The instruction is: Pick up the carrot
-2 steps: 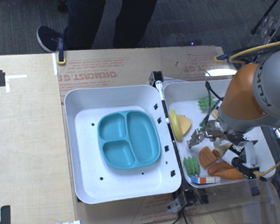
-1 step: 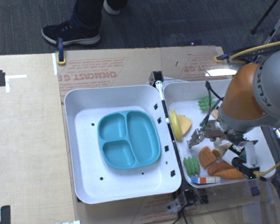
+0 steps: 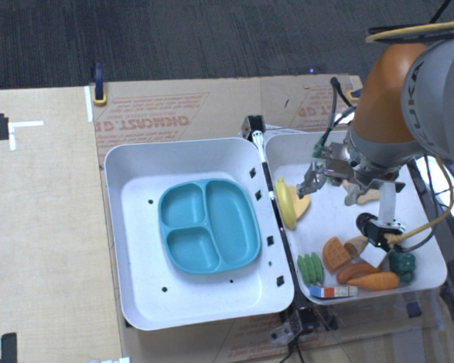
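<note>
The fingers [image 3: 314, 180] hang spread apart with nothing between them, over the upper middle of the right bin [image 3: 432, 283] just beside the banana [image 3: 287, 204] — well apart from the carrot [image 3: 373, 281]. The carrot lies flat at the bin's near edge, touching the tomato-red piece [image 3: 356, 271] above it, with the green broccoli [image 3: 403, 264] at its right end and a small tube [image 3: 333, 291] at its left. By my reckoning nothing is done yet — reach, descent, grip and lift all remain.
</note>
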Controlling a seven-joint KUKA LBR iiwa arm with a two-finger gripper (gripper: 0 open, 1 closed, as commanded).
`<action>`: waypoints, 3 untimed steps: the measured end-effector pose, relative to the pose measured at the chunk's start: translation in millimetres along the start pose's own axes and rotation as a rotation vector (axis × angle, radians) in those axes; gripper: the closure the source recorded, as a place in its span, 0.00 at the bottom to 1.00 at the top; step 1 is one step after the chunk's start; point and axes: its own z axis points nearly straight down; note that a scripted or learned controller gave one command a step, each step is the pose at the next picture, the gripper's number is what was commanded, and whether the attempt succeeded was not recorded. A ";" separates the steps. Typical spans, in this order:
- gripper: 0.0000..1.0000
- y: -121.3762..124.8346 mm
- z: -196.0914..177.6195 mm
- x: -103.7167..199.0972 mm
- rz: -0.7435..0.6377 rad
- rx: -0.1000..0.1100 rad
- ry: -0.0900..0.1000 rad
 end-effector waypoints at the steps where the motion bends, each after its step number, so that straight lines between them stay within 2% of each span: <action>1: 0.00 35.3 0.7 2.9 0.018 0.003 -0.001; 2: 0.00 -11.1 0.6 -2.3 0.213 0.006 -0.001; 3: 0.00 -47.6 80.4 -69.3 0.188 0.004 0.001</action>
